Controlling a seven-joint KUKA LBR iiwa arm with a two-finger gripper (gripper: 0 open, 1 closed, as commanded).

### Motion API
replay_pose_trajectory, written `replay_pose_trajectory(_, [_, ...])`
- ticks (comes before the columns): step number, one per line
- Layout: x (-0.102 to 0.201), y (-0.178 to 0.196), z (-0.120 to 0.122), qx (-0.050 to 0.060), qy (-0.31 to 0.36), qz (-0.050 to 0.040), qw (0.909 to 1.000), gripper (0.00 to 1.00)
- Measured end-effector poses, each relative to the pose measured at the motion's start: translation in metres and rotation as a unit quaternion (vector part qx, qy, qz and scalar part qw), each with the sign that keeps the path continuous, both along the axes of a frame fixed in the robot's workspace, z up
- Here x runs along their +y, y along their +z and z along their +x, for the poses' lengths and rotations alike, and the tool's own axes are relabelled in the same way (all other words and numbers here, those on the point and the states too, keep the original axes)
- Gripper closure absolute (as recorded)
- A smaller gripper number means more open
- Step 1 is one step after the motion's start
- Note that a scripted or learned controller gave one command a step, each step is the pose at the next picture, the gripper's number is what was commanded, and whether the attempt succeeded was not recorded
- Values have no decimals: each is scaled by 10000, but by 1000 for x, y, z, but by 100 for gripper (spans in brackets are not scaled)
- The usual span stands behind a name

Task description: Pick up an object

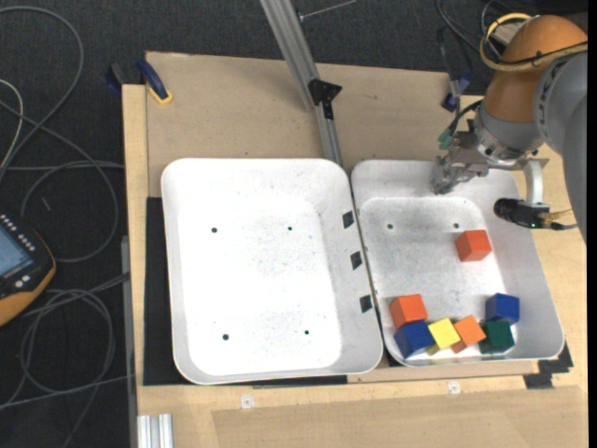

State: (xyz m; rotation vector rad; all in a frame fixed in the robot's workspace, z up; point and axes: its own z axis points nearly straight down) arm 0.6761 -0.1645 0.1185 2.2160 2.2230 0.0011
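Arm [532, 73] reaches in from the right, wrist bent down, gripper [451, 177] at the right bin's [532, 278] far rim. Finger state cannot be told. Orange block [474, 245] lies apart; other blocks [452, 325] cluster at the near edge.

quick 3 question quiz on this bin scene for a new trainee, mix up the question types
1. True or false: all the blocks lie in the right bin.
2. Which block sits apart from the cluster, nearest the claw? A) the blue block B) the lone orange block C) the yellow block
3. Fill in: the claw hovers over the right bin's ____ edge (near or far from the camera).

Key
1. True; the left bin holds no blocks.
2. B. It lies alone mid-bin, while the others bunch along the near edge.
3. Far. It sits at the far rim, away from the cluster.
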Motion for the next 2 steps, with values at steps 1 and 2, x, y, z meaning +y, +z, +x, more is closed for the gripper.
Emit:
replay_pose_trajectory(1, [-3,63,-4,-31,-18,-4,10000,100])
replay_pose_trajectory(2, [0,129,1,-38,-4,-5,10000,100])
